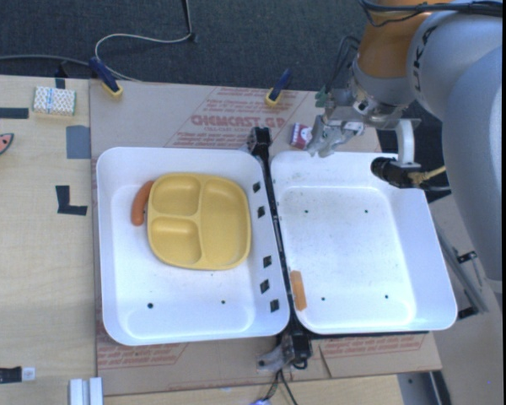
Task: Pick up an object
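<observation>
Lying at the near left edge of the right white plastic bin (422, 251) is a small orange sausage-shaped toy (298, 290), its long side running near to far. Further back, a yellow plastic plate with three sections (199, 220) is sitting in the left white bin (118, 251), and a second orange sausage (139, 202) is touching its left side. At the far rim of the right bin, the gripper (325, 142) is hanging. I cannot tell how its jaws are standing. The small toy is lying nearer than the gripper and slightly left.
</observation>
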`<state>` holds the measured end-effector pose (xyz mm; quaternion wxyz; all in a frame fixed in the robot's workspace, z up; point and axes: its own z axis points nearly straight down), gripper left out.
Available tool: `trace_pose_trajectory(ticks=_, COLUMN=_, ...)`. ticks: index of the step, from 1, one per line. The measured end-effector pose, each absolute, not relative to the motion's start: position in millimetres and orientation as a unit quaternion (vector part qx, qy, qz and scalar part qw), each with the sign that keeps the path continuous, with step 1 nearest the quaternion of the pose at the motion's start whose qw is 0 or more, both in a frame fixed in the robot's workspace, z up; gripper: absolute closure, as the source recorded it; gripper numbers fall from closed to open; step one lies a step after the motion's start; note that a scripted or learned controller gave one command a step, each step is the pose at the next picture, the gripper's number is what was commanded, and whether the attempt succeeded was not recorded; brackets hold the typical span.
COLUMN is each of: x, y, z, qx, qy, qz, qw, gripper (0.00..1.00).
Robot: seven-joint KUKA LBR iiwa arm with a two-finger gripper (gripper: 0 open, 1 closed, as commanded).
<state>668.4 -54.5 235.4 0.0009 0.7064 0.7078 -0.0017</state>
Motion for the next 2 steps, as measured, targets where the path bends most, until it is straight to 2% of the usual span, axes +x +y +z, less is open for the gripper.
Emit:
trace_pose_trajectory(ticks=1, x=668.3, y=-54.7, z=235.2, qx=0.706, qy=0.708, qz=-0.0020, qw=0.001, gripper=0.00)
trace_pose_trajectory(ticks=2, x=668.5, y=-54.5, z=244.9, qx=0.706, qy=0.708, qz=-0.0026, qw=0.001, gripper=1.00)
